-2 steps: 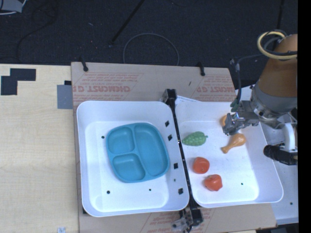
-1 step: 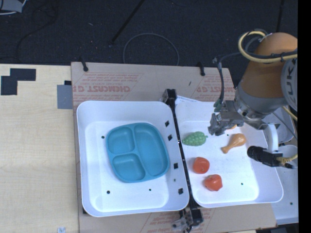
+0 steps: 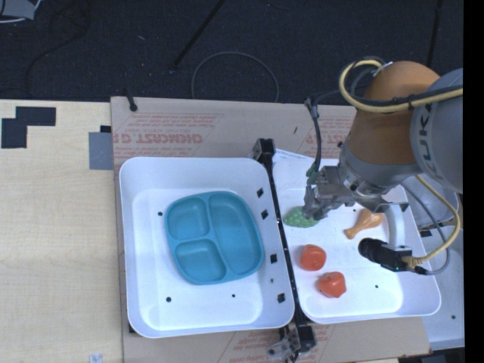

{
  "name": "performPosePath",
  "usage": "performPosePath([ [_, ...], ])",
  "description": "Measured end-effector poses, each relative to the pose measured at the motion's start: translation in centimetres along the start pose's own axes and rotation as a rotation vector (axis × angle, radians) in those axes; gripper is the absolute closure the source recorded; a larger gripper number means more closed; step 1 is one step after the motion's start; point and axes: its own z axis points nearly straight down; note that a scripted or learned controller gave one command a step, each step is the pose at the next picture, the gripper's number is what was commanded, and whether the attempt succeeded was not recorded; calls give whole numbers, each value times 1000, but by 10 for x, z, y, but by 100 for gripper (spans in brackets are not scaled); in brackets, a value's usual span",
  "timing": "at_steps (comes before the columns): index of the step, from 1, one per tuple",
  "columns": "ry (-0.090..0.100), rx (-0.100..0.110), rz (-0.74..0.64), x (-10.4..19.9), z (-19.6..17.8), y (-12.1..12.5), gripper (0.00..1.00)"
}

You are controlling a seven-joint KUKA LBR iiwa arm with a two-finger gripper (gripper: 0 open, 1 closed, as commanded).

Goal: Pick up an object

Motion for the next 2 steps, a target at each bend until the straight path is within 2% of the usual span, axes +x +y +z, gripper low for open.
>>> performPosePath([
  [2, 0, -1, -2, 117, -1, -2, 100],
])
